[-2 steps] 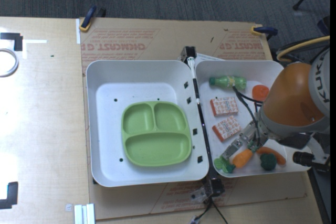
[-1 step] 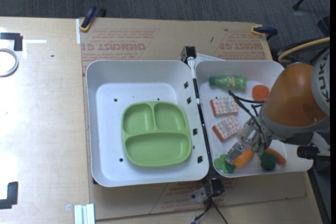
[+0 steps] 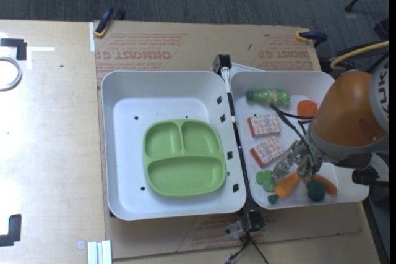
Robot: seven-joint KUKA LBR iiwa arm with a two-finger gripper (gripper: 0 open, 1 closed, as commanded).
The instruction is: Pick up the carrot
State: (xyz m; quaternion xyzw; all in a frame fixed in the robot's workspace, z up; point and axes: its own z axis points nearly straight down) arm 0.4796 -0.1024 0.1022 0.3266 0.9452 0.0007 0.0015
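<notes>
Leftmost sits the left bin (image 3: 117, 133), which carries a green divided plate (image 3: 184, 157) near its middle. Taking that plate as the landmark, everything that matters lies to its right, past the wall the two bins share. In the right bin (image 3: 322, 80), up and to the right of the plate, a green bottle (image 3: 269, 96) lies on its side, with two red-and-white boxes (image 3: 265, 125) below it. Lower, level with the plate's near edge, are a small green leafy piece (image 3: 266, 181) and then the carrot (image 3: 286, 185), an orange taper with a green tip (image 3: 272, 198) pointing toward the front wall. Further right lie a dark green vegetable (image 3: 316, 190) and a second orange piece (image 3: 328, 185).

The gripper (image 3: 301, 162) hangs directly over the carrot's thick end, under the arm's orange band (image 3: 349, 111). Whether it is spread or closed cannot be made out, and nothing is visibly held.

The carrot looks like a light, rigid toy with a smooth skin, so it may slip. The thick orange middle, pinched across its width, seems the safest hold.
</notes>
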